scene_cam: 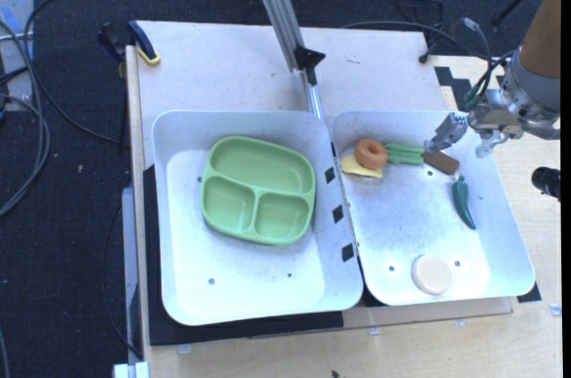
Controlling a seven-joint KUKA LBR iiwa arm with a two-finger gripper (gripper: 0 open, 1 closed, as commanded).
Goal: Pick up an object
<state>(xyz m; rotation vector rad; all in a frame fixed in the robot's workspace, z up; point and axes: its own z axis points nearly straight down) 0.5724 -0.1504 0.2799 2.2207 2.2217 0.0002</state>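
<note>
From my remote seat I saw the grey arm reaching in from the right, its two-finger gripper (464,132) hanging over the far right part of the right-hand shallow white bin (500,216). I could not tell whether its fingers stood wide or narrow — they blurred into the metal of the wrist. Just below the fingertips lay a small brown block (441,161), apparently not between the fingers. Beside the block, toward the left, sat a light green stalk-shaped toy (403,154), and touching that an orange ring-shaped doughnut toy (371,154) resting on a pale yellow wedge (360,170). A dark green pepper-shaped toy (463,202) lay just below the block, near the right wall. A cream round disc (433,275) sat near the front edge, well apart from the others. The left-hand white bin (178,278) held a pale green three-compartment plastic tray (259,189).
</note>
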